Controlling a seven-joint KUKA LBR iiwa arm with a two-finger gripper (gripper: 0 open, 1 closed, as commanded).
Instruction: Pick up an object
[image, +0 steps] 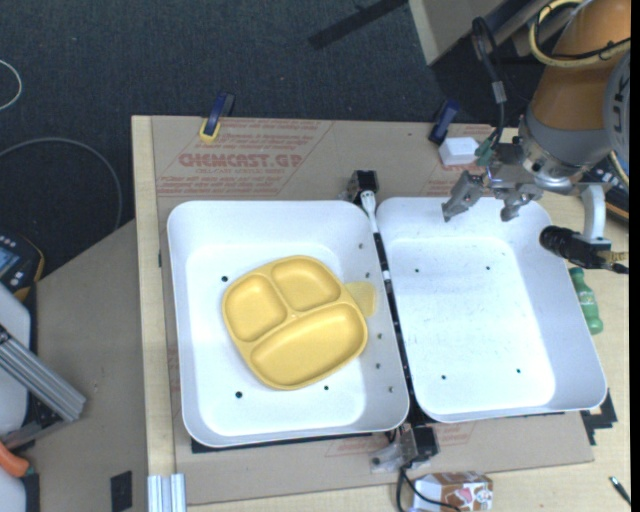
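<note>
Gripper (488, 198) sits in the upper right of the frame, over the far rim of the right-hand shallow white plastic bin (560, 390). Its two fingers are spread apart, nothing between them.

The one pickable thing: a yellow three-compartment plastic tray (293, 320), lying flat in the left-hand shallow white plastic bin (195, 270), centre-left of the frame, turned at an angle to the bin walls. A smaller pale yellow piece (362, 297) pokes out at the tray's right edge, touching or under it; cannot tell which.

Gripper and tray are well apart, with the raised divide between the two bins (385, 290) lying between them.

Risks, as judged:
- A descent from the present spot would close on bare bin floor, or clip the far rim.
- The tray is wide, low and smooth. Fingers would have to catch a rim or a compartment wall; landing in a compartment's middle gives nothing to pinch.
- An edge grip on so broad a thing may let it tilt and slip out on lifting.
- The tray's skew means fingers not square to the rim could slide off.
</note>
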